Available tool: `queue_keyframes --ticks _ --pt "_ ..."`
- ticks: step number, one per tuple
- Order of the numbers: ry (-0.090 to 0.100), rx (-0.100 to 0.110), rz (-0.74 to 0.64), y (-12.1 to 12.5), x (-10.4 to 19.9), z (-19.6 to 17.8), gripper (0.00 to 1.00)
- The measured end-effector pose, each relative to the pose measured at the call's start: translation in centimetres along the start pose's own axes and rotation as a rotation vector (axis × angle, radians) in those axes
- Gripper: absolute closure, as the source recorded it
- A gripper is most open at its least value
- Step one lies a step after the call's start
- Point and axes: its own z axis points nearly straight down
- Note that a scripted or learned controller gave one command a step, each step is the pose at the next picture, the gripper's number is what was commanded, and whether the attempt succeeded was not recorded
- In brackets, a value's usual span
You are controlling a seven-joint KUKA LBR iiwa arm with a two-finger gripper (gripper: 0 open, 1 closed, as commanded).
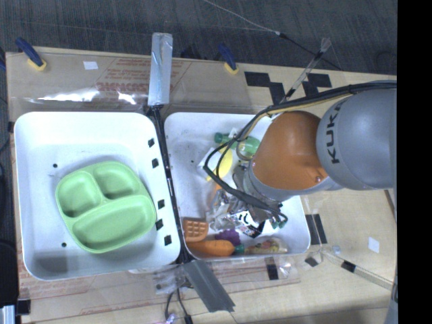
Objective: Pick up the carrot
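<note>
The carrot (210, 248) is an orange, stubby piece lying along the near wall of the right bin (179, 154), beside a brown waffle-like toy (194, 229) and a purple item (229, 237). My arm reaches in from the right, its orange band (289, 152) over the bin's middle. The gripper (236, 214) points down into the clutter just above and right of the carrot, apart from it. Cables and the wrist hide its tips.
The left bin (34, 133) holds a green divided plate (104, 204). In the right bin lie a yellow item (225, 165), a green object (247, 146) and small toys (266, 246) near the front wall. A black divider (164, 174) separates the bins.
</note>
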Motion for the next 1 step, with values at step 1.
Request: queue_keyframes --ticks 1 --pt "-0.008 0.002 -0.001 0.00 -0.26 -0.17 0.00"
